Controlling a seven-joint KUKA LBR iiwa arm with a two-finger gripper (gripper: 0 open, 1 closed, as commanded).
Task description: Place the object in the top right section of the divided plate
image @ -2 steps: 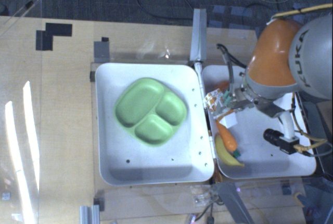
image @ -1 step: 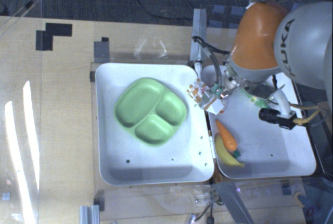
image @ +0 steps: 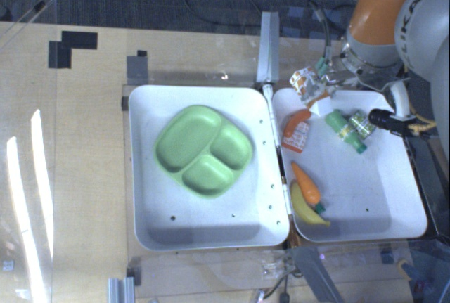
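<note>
While the grey arm (image: 415, 13) with its orange band reaches in from the far right, its gripper (image: 325, 76) hangs over the far left corner of the right bin (image: 394, 203); whether its jaws are spread or pressed together I cannot tell. A crinkled silvery packet (image: 304, 80) sits right at the gripper's tip, over the bin's far rim, though a grip on it cannot be made out. Next in size, the left bin (image: 162, 224) bears a green divided plate (image: 204, 149) with three sections, none bearing anything. Inside the right bin lie an orange pouch (image: 297, 132) near the left wall, a green bottle (image: 348, 129) to its right, and near the near left corner a carrot (image: 306, 185) resting against a banana (image: 306, 209).
</note>
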